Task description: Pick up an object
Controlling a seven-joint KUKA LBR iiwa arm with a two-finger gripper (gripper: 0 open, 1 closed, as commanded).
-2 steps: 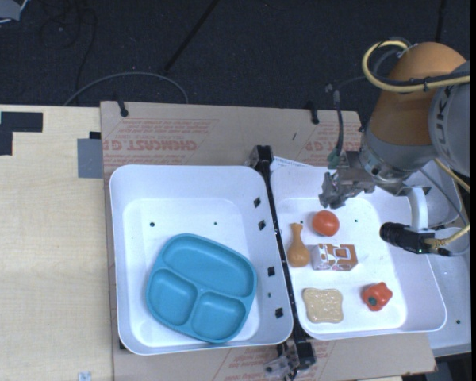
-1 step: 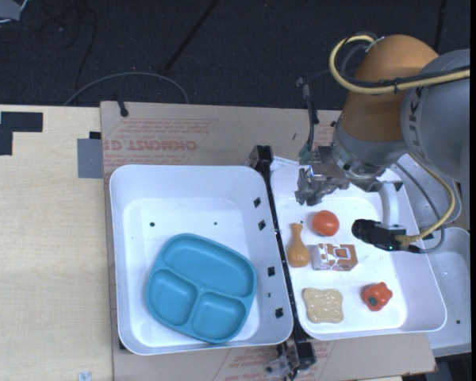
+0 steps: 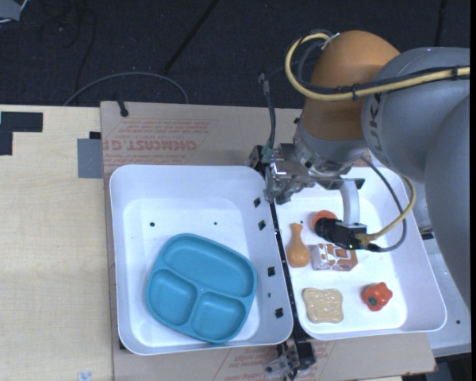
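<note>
My gripper (image 3: pixel 279 182) hangs over the divider between the two bins, near its far end, with the grey arm and orange band above it. Nothing shows held in it. In the right bin (image 3: pixel 428 292) lie an orange gourd-shaped toy (image 3: pixel 298 248), a red-orange round piece (image 3: pixel 324 216) partly hidden by the robot's wrist parts, a brown-and-white patterned packet (image 3: pixel 334 258), a tan slice of toast (image 3: pixel 323 305) and a red pepper (image 3: pixel 376 295). The gourd lies a little below and to the right of the gripper.
The left bin (image 3: pixel 135 205) holds a blue divided plate (image 3: pixel 200 287) in its near half. Both bins sit on a cardboard sheet (image 3: pixel 166 137) on the pale bench. The arm's bulk covers the right bin's far right corner.
</note>
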